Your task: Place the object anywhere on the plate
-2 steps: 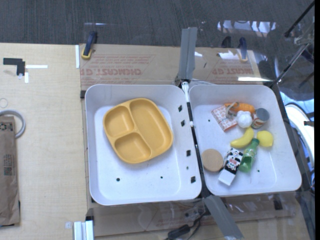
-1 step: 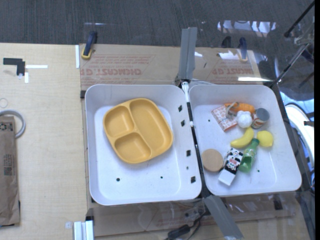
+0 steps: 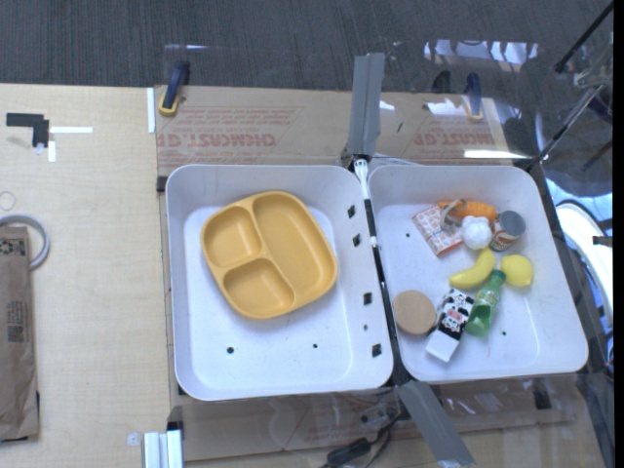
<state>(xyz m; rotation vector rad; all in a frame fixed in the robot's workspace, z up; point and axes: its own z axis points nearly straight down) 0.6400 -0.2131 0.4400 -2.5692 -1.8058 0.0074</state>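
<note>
A yellow plate (image 3: 268,253) with three compartments lies in the left bin (image 3: 283,359), a little left of its middle, and nothing sits on it. The right bin (image 3: 526,359) holds the loose objects: a yellow banana (image 3: 472,270), a lemon (image 3: 517,270), a green bottle (image 3: 485,303), a black and white milk carton (image 3: 449,324), a tan round disc (image 3: 414,311), a white ball (image 3: 476,232), an orange piece (image 3: 476,210), a small can (image 3: 510,226) and a red and white packet (image 3: 435,228).
A divider with black clips (image 3: 370,252) runs between the two bins. Cardboard (image 3: 253,130) lies behind them. Left of the bins is a wooden bench top (image 3: 88,261) with a brown paper bag (image 3: 15,330) and a roll of tape (image 3: 34,242).
</note>
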